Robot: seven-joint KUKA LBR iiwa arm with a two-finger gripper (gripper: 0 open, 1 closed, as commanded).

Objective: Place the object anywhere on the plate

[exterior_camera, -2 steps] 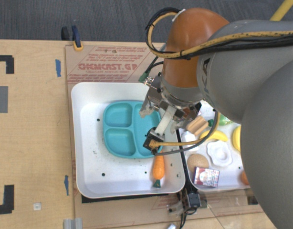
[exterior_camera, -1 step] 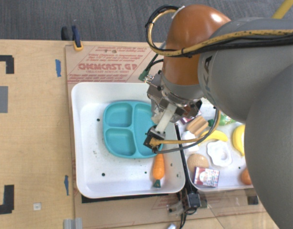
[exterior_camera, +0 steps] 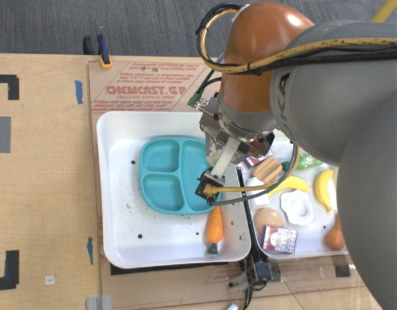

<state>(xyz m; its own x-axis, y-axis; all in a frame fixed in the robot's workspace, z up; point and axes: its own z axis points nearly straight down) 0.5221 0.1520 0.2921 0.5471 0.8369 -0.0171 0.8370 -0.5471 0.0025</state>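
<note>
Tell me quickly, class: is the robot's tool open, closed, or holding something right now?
Tool: cannot be told from this view; it hangs by the right edge of the teal plate.

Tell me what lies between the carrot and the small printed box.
In the camera view, the left bin's white wall and the dark seam between the bins separate the carrot from the small printed box.
</note>
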